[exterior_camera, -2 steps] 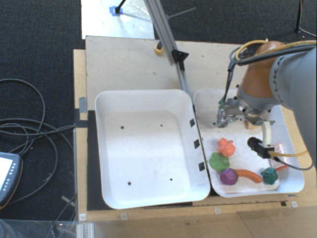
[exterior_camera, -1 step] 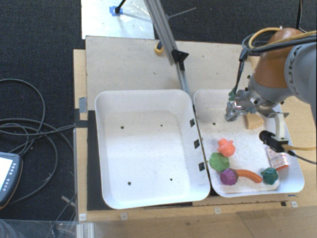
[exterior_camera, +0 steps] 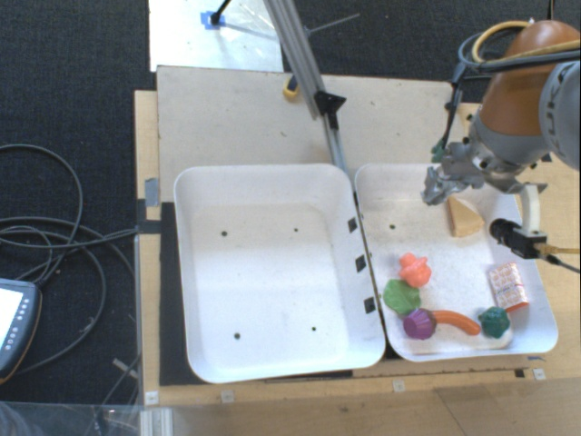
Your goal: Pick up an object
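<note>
Here the gripper (exterior_camera: 439, 187) hangs over the upper part of the right bin (exterior_camera: 390, 234), in the right half of the frame, with the grey arm (exterior_camera: 522, 107) and its orange band coming in from the upper right. Whether the gripper is open or closed cannot be told from this angle, and nothing can be seen held in it.

Just to its right lies a tan wedge (exterior_camera: 463, 216), the nearest thing to pick. The other candidates sit lower in the same bin: an orange toy (exterior_camera: 414, 269), a green lump (exterior_camera: 399, 296), a purple piece (exterior_camera: 419, 323), a carrot-like stick (exterior_camera: 454, 321), a teal ball (exterior_camera: 495, 321) and a checked pink block (exterior_camera: 507, 284). The left bin (exterior_camera: 272, 271) fills the middle of the frame.

The risks look plain enough. The wedge has sloping faces, so a squeeze could slip off or flick it away. It also sits beside the gripper, not under it; a straight descent would likely close on nothing. The lower items crowd together, so a grab there could nudge neighbours or catch two.
</note>
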Robot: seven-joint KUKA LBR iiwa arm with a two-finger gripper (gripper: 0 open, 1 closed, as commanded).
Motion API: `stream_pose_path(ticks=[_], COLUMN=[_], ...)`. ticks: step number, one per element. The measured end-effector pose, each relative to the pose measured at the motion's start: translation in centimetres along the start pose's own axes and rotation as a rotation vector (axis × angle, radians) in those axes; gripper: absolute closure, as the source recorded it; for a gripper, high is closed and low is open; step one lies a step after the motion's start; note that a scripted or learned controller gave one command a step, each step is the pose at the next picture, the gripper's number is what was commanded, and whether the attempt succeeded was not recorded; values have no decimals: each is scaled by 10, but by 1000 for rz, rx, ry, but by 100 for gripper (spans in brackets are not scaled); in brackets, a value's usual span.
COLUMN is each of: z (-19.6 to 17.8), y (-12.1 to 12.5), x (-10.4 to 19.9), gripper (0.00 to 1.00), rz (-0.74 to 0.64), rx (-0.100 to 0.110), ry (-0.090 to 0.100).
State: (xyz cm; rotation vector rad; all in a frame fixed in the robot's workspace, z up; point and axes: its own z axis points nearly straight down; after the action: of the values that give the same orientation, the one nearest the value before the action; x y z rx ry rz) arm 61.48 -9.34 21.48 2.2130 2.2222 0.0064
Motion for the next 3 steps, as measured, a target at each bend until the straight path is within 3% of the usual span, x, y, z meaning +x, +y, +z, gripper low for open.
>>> stream_pose_path(ticks=[1, 3], z=[-41, -37], y=[2, -21], x=[0, 100], gripper=[100, 100], rz=[-1, -6], rx=[0, 6], ry=[0, 3])
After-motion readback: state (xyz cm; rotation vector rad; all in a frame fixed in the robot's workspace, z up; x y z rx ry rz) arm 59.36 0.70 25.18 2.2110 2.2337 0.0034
